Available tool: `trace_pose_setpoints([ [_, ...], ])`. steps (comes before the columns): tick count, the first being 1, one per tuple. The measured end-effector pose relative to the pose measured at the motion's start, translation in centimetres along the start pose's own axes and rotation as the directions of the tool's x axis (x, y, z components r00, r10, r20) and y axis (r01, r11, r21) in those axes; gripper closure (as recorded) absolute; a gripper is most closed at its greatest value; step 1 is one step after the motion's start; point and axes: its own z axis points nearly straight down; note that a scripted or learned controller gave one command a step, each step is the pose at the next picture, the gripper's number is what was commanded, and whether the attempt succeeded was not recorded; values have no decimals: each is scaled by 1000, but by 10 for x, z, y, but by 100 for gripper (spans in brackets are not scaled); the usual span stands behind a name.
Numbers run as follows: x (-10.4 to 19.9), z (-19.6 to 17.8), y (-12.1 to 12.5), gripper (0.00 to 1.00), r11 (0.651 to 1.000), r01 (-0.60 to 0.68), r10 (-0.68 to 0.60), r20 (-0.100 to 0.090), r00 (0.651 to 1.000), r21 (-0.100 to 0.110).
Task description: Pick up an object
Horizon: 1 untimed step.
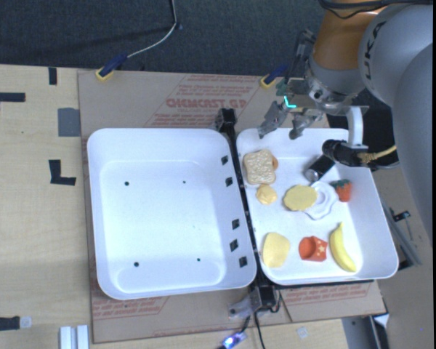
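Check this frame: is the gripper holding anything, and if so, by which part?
Nothing is held. The gripper hangs open above the far edge of the right bin, with no item between its fingers.

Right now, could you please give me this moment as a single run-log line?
hand: open, above right bin's far edge | holding: nothing | nearest: toast slice | left bin: white

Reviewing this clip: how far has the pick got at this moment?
Early. Done: the gripper is over the far edge of the right bin, fingers apart. In hand: nothing sits between the fingers. Left: all of the pick. The toast slice, banana, red pepper and the other toy foods lie on the bin floor; the toast is nearest the gripper and looks the likeliest target.
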Motion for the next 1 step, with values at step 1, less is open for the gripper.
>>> trace_pose_setpoints([
  [1,96,70,13,0,1000,8,-8,-4,1000,6],
])
